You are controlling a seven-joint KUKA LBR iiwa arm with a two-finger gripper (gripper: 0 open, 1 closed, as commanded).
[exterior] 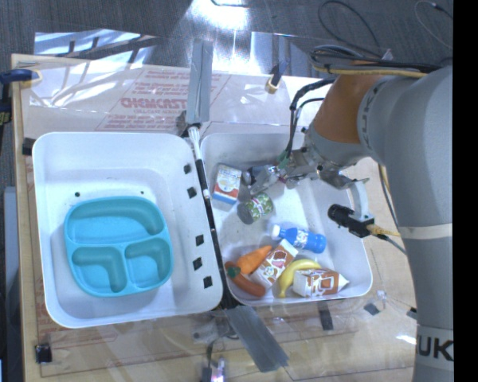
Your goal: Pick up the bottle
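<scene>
Overhead, bench [88, 94] with two white bins [103, 153], bottle [299, 238] lying right, claw [259, 177] grip unclear

Robot lab: bench [103, 94], cables [358, 14]

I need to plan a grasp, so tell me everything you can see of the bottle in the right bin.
The bottle is small, clear plastic by its look, with a blue cap at its left end and a blue-and-white label. It lies on its side on the right bin's floor, just above the banana and near a carton; whether they touch is unclear. The claw sits up-left, apart from it.
</scene>
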